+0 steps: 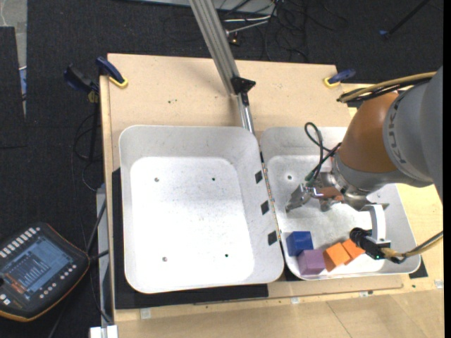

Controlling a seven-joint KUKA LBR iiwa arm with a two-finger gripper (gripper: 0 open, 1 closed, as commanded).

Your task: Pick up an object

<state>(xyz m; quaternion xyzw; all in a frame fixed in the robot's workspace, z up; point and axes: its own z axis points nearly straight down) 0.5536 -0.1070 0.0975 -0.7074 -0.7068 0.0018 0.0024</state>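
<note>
One claw (pixel 299 197) over right bin (pixel 282 157), fingers spread apart, nothing between them, tips near bin floor. Below claw: blue cube (pixel 299 242), close but apart. Further below, slightly right: purple cube (pixel 312 261), just under blue one, looks touching. Right of purple: orange block (pixel 341 253), touching it, all three bunched at bin's near edge. Right of claw: grey arm (pixel 416 132) with orange band (pixel 370 136), cables hanging round wrist. Left of claw: left bin (pixel 141 146), edge to edge with right bin. Both on tan table (pixel 176 83). Far left, off table: teach pendant (pixel 35 270).
</note>
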